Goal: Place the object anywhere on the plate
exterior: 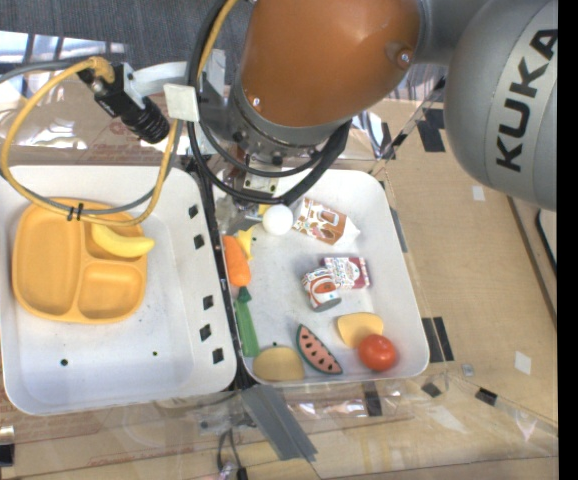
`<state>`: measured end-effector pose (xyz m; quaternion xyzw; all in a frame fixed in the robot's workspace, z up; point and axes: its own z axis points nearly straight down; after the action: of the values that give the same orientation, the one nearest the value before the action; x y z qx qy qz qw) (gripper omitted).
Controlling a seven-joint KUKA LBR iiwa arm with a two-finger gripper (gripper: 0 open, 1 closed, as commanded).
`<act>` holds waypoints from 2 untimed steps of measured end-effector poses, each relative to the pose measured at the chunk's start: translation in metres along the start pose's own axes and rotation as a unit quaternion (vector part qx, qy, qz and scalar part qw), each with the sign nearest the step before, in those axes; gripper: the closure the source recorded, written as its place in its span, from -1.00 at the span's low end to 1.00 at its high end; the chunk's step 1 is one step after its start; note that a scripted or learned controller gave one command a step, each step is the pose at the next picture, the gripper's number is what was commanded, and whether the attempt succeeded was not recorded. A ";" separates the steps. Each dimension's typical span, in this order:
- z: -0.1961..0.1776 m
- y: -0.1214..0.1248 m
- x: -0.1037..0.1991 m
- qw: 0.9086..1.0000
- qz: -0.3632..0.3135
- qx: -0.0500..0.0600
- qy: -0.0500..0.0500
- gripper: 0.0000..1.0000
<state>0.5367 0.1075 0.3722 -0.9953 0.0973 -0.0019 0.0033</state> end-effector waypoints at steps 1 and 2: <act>0.147 -0.042 -0.025 1.000 0.007 -0.005 -0.010 1.00; 0.107 0.007 -0.041 0.999 0.033 -0.004 -0.001 1.00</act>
<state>0.4961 0.1095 0.2653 -0.9915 0.1303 -0.0001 -0.0007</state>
